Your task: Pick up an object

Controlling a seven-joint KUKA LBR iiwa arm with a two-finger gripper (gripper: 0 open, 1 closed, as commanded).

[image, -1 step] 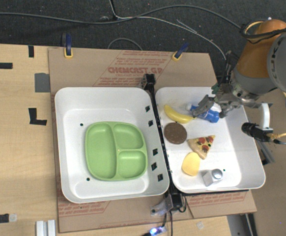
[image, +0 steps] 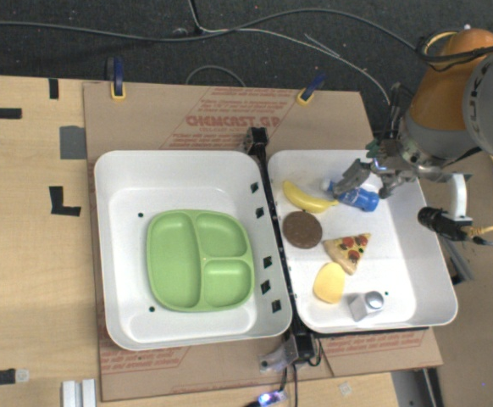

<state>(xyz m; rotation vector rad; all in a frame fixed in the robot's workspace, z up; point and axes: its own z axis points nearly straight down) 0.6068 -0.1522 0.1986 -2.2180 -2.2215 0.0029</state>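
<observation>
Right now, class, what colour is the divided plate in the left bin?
Light green, seen clearly in the camera view: the divided plate lies in the left bin.

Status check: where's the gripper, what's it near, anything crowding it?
Gripper over right bin, at blue object. Banana close beside. Grip unconfirmed.

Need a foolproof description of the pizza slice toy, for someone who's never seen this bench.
Take the right bin, the one without the green plate. Near its middle lies the pizza slice, between the brown disc and the yellow lemon. It is the only triangle.
</observation>
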